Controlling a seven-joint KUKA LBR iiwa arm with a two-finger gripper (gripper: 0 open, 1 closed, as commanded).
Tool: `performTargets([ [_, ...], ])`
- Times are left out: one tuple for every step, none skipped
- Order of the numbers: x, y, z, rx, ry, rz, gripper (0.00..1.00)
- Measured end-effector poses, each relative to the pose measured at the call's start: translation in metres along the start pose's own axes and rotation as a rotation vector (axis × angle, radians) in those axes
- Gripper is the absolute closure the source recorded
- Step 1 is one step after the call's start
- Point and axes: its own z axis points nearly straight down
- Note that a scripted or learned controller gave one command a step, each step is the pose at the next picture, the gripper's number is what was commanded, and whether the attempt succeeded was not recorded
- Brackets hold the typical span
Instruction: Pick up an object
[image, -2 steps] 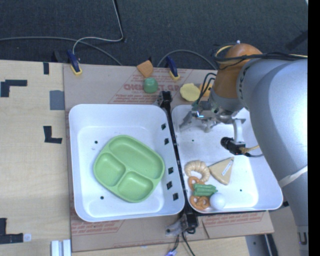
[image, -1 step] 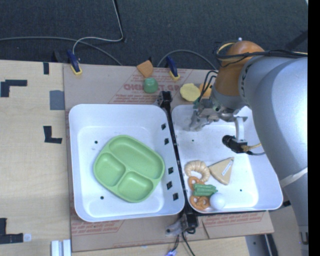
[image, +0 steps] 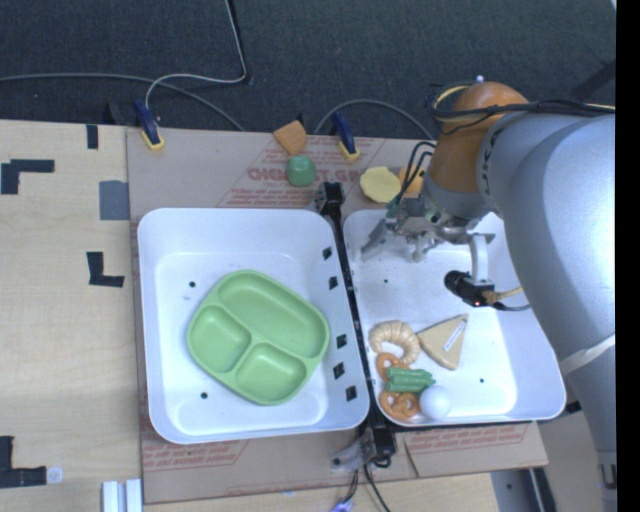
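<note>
Camera view: gripper (image: 398, 240) sits over the far end of the right bin (image: 520, 395); whether its claw is apart or together cannot be told. Pretzel (image: 395, 339), cheese wedge (image: 446, 341), green piece (image: 408, 379) and white ball (image: 436, 402) lie near the bin's front, well apart from it.

You see a pale green divided plate (image: 258, 336) in the white left bin (image: 160, 300). The white right bin (image: 520, 380) holds a tan wedge (image: 446, 341), a golden pretzel (image: 394, 340), a green piece (image: 408, 379) and a white ball (image: 436, 403).
</note>
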Motion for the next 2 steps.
performTargets([
  [0.0029, -0.0004, 0.0099, 0.001, 0.001, 0.002, 0.00],
  [0.0035, -0.0004, 0.0099, 0.001, 0.001, 0.003, 0.00],
])
